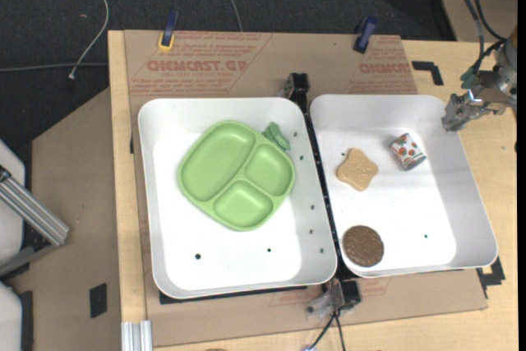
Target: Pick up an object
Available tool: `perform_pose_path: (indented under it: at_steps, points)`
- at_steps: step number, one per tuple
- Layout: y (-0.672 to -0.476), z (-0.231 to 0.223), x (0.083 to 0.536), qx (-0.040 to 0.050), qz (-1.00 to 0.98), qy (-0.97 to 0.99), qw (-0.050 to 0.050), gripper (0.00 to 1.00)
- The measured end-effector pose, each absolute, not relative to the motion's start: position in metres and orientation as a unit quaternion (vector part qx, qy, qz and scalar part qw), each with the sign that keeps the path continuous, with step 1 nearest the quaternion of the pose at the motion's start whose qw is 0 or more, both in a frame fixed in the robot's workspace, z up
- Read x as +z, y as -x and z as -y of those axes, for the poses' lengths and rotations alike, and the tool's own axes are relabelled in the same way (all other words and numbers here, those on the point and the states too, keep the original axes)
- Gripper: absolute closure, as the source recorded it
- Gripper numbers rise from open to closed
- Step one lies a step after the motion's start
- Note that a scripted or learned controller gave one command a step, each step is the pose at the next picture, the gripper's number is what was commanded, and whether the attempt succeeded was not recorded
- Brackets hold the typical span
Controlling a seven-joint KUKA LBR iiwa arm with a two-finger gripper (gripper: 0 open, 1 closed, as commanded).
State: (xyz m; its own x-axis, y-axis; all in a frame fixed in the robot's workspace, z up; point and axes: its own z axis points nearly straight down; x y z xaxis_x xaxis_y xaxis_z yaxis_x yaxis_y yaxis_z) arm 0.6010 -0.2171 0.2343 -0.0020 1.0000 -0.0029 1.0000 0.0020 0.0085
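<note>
Camera view: gripper [457, 113] sits at the right bin's [460, 234] upper right rim, nothing between the fingers; can't tell if they're apart or together, too small and partly cropped. Nearest pick in that bin: small printed box [406, 150], tilted. Come straight down, square to its sides. Most of the arm is cut off.

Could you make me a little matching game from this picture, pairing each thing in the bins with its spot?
Things:
1. green divided plate
2. tan toast-shaped piece
3. brown round disc
4. small printed can

Places:
A. right bin, near front corner
B. left bin, middle
C. right bin, toward the back
D. right bin, left of the can

Pairs: 1-B, 2-D, 3-A, 4-C
</note>
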Motion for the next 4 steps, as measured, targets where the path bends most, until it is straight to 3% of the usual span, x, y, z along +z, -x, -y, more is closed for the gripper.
perform_pose_path:
  at_steps: [1,3,4]
  points:
    - [-0.602,0.217,0.256,0.0012,-0.708,-0.707,0.003,1.0]
    - [-0.632,0.11,0.245,0.0004,-0.709,-0.705,-0.002,1.0]
    - [-0.638,0.052,0.25,0.0013,-0.71,-0.705,-0.001,1.0]
